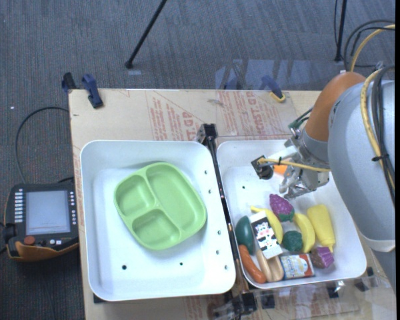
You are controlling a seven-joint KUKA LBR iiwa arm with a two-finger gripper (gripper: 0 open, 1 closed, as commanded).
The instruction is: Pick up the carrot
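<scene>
We see the gripper point(280, 170) hanging over the far part of the right bin point(235, 153), its fingers pointing left. A small orange piece, which we take to be the carrot point(281, 170), sits right at the fingertips. We judge that the jaws are closed on it, though the view is coarse and we cannot make out whether the carrot is lifted or resting on the bin floor. So the grasp looks made; what is left, as far as we can judge, is a clear raise out of the bin.

The rest of the toy food lies heaped in the near half of that bin: a banana point(275, 223), a purple piece point(281, 207), a yellow corn-like piece point(322, 225), a small carton point(266, 235) and a sausage point(251, 264). The purple piece is near the gripper, just on its near side. To the left and far side of the gripper the bin floor is bare, and the far wall is close. The left bin point(93, 199) holds a green divided plate point(160, 205), well apart from the gripper. Straight up looks to us the freest way.
</scene>
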